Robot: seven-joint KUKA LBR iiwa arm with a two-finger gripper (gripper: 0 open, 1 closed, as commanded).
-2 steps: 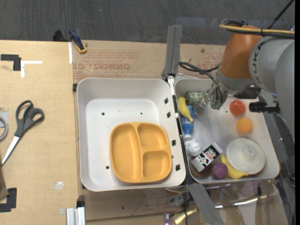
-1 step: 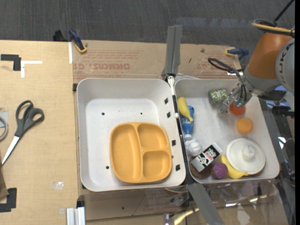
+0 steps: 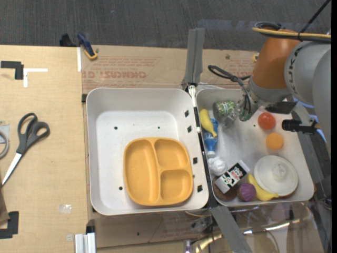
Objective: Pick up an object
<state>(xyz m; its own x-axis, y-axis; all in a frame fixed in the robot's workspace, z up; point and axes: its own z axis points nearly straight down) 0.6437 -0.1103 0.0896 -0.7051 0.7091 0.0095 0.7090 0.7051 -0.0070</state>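
Right bin (image 3: 239, 136) sitting crowded along lower edge; open white floor showing at centre. Green can (image 3: 225, 109) lying tilted at bin's upper left, touching yellow toy (image 3: 207, 122) near dividing wall. Arm reaching in from upper right, gripper (image 3: 245, 111) hanging just beside can; jaws' state unclear. Left bin (image 3: 105, 141) carrying yellow divided tray (image 3: 158, 171). Scissors (image 3: 23, 139) lying on tabletop (image 3: 42, 183), far left.

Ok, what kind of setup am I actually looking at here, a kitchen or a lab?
Most likely a robotics lab bench, not a kitchen: two white bins sit side by side on cardboard, toy food such as a red ball is piled loosely, and scissors lie on the plywood beside them.
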